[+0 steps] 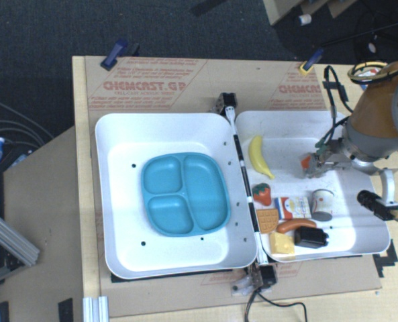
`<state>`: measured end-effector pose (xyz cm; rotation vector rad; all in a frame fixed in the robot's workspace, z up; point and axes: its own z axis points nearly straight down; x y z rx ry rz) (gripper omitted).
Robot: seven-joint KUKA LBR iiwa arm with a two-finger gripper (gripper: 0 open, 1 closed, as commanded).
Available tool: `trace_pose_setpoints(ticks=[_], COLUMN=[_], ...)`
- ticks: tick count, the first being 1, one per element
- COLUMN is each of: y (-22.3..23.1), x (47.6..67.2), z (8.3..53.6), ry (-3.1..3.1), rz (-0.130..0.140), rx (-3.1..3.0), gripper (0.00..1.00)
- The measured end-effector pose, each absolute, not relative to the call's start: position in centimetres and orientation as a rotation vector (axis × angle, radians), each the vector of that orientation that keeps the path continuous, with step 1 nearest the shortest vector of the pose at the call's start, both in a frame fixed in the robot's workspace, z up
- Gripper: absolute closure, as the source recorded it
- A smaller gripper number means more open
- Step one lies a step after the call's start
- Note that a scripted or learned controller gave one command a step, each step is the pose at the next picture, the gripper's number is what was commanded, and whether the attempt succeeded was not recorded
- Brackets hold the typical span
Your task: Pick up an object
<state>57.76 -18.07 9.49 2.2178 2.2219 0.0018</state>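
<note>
The gripper (314,164) is hovering right of the banana (259,155), whose length runs toward the bin's front; grip state unclear.

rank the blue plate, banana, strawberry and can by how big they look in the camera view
1. blue plate, by far the largest
2. banana
3. can and strawberry: they look close in size, so I would not rank one over the other
</note>
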Motion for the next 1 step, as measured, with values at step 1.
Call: trace_pose_setpoints(ticks=[1], y=[-18.07], x=[57.75], z=[9.47], ry=[2.222], rz=[0.001], rx=[2.218], gripper=[0.00])
